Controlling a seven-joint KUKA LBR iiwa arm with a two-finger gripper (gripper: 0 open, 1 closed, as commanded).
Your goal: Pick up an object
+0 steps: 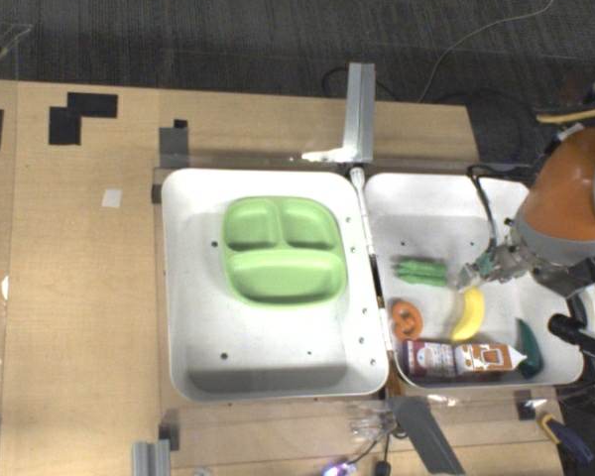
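Note:
The right bin [426, 201] holds a yellow banana [467, 315], a green pod-shaped toy [419, 271], a small orange ring-shaped item [406, 316], a brown bottle [458, 358] lying on its side along the front wall, and a dark green item [529, 348] at the front right. My gripper [476, 271] hangs low over the bin, just above the banana's upper end and right of the green pod. The grey arm with its orange band [565, 201] enters from the right. Nothing shows as held.
A light green divided plate [283, 249] lies in the left bin [193, 335]. A metal post [360, 112] stands behind the wall between the bins. Cables run along the right bin's back right corner.

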